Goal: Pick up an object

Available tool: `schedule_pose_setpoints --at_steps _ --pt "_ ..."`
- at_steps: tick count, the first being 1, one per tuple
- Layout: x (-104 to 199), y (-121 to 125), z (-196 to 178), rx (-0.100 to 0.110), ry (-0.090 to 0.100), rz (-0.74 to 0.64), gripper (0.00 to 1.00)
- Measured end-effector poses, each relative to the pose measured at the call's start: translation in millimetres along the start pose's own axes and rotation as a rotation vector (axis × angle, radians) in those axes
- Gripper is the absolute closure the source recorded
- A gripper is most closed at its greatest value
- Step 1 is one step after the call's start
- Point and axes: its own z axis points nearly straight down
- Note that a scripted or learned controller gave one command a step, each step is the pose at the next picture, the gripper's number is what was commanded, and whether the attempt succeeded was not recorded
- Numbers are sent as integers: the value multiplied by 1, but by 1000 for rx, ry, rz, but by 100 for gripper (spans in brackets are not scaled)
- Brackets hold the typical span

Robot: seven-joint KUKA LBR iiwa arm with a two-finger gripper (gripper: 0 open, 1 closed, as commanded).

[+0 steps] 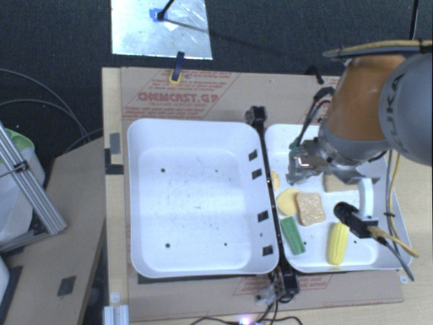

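Nothing lifted yet; tool (302, 162) low over the bread slice (311, 208), corn (337, 243) beside; finger spread impossible to tell.

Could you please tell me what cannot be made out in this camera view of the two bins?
- Gripper fingers: hidden under the arm's wrist, so open or shut is unclear.
- Right bin: its far right part is covered by the arm.
- Tan object beside the bread: mostly covered by the arm.
- Small yellow item at the divider: too small to identify.
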Motion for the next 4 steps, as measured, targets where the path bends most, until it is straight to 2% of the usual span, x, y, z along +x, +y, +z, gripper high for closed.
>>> schedule_pose_setpoints --at_steps 1,2,3,4 --pt "51 -48 -23 1 4 -9 100" --pt "10 -45 -86 -5 1 1 100" --pt "32 -46 -62 2 2 -6 100" --pt "25 -46 -25 4 1 -1 100"
